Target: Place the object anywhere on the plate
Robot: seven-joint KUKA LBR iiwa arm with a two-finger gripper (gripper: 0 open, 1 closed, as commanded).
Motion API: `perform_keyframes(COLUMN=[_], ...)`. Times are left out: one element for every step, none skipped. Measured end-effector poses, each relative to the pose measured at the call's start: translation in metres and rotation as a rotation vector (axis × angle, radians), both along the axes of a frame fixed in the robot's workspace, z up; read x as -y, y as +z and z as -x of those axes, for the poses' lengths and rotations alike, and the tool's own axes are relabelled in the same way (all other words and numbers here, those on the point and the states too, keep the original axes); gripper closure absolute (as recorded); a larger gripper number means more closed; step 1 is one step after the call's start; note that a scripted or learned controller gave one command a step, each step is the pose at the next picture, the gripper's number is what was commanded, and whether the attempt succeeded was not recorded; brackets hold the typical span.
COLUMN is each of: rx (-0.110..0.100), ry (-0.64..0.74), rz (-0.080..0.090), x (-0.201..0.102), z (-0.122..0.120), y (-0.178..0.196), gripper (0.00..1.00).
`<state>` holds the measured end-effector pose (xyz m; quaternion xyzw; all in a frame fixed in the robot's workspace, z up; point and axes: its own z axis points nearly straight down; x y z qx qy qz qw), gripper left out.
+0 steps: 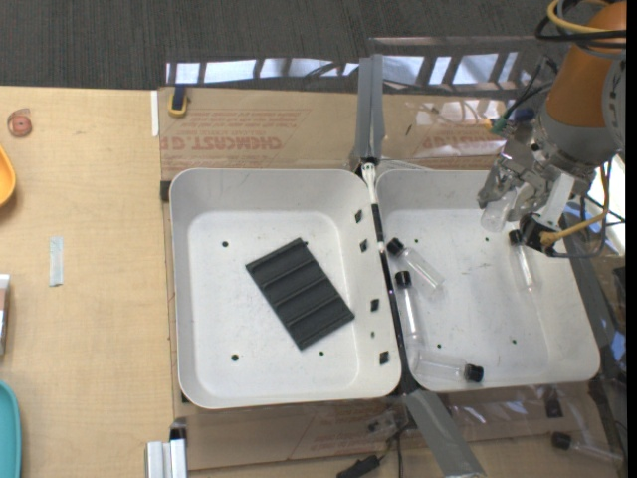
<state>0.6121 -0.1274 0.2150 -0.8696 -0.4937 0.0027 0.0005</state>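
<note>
Clear plastic tubes (422,268) lie in our right bin (557,357), apart from the dark ribbed plate (300,293) in the left bin (199,366). Our gripper (513,212) hovers above the right bin; its grip we cannot tell. We judge grasping comes next.

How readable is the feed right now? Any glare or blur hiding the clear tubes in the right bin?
Camera view: lighting is even and focus sharp on the dark ridged plate in the left bin. The clear tubes in the right bin nearly vanish against the white floor; their black caps stand out. The gripper looks slightly soft and cluttered by cables, so its fingers are hard to read.
</note>
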Motion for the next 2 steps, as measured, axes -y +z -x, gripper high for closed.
perform_keyframes(rx=[0.001,0.001], ry=[0.028,0.269], rz=[0.0,-0.002], x=[-0.054,-0.11], z=[-0.046,-0.046], y=[-0.002,-0.025], gripper=[1.0,1.0])
